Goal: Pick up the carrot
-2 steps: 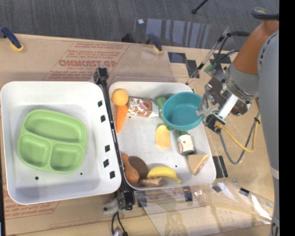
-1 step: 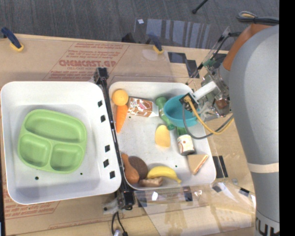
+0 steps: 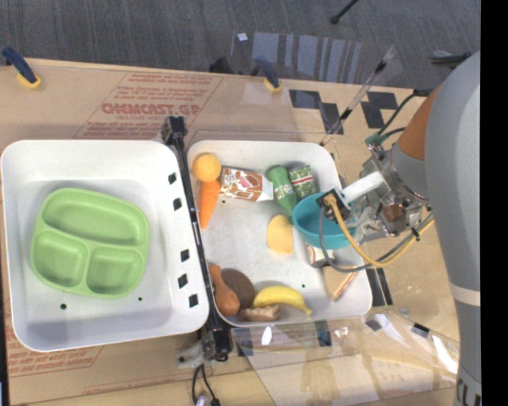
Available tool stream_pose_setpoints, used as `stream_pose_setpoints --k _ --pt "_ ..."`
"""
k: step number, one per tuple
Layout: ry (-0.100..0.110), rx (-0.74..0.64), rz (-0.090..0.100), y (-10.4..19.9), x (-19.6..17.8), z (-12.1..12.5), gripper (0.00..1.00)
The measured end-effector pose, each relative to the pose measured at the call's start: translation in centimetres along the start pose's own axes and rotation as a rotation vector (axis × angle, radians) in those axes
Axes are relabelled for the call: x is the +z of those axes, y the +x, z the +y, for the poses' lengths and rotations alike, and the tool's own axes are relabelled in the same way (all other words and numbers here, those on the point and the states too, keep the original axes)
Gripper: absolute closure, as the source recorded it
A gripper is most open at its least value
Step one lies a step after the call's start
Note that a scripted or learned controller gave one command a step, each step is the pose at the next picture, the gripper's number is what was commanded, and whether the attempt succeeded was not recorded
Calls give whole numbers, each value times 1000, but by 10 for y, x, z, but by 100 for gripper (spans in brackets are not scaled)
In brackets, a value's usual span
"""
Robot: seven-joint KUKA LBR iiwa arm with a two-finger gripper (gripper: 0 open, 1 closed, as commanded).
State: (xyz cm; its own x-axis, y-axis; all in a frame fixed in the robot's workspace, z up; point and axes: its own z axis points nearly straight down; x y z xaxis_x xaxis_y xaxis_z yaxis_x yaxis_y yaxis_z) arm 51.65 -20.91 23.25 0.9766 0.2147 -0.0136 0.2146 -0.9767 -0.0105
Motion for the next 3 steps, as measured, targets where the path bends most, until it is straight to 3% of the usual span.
stream_pose_setpoints --k 1,2,3 --pt "3 -8 -1 2 38 -44 100" --pt "-10 -478 13 1 136 -31 100" --pt "-5 -595 6 34 90 -93 100"
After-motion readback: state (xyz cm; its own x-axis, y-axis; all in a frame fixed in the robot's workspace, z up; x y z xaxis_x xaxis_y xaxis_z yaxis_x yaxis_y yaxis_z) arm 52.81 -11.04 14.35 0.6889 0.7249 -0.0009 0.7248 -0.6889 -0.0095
